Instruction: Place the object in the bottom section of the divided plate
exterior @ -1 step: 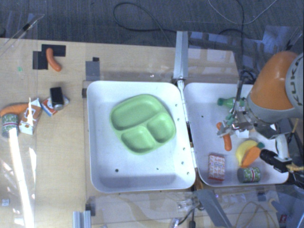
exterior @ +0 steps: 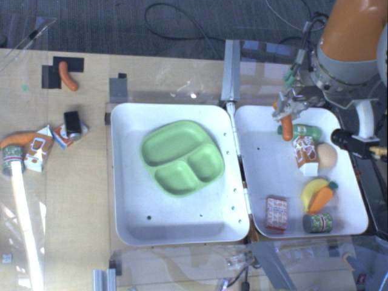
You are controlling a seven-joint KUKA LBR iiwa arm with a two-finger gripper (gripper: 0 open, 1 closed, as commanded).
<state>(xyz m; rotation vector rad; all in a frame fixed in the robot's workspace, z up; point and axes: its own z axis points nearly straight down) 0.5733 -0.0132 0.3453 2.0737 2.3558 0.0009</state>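
Jaws (exterior: pixel 290 106) are hovering in the right bin (exterior: pixel 260 180), apparently pinching the top of a small orange hot dog (exterior: pixel 286 128) hanging just beneath (grip looking marginal). It is seeming light, smooth and slippery; mid-length suits best. A green bottle (exterior: pixel 308 130) and carton (exterior: pixel 306 151) are crowding beside it; the divided plate (exterior: pixel 182 156) is lying well off, leftward.

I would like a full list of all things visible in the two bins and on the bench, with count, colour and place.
divided plate: 1, green, left bin
hot dog toy: 1, orange, right bin top, under gripper
milk carton: 1, white-brown, right bin
egg: 1, beige, right bin
banana: 1, yellow, right bin
carrot: 1, orange, over banana
can: 1, green, right bin bottom
small box: 1, red, right bin bottom
sausage toy: 1, orange, bench, upper left
gripper: 1, grey, above hot dog toy
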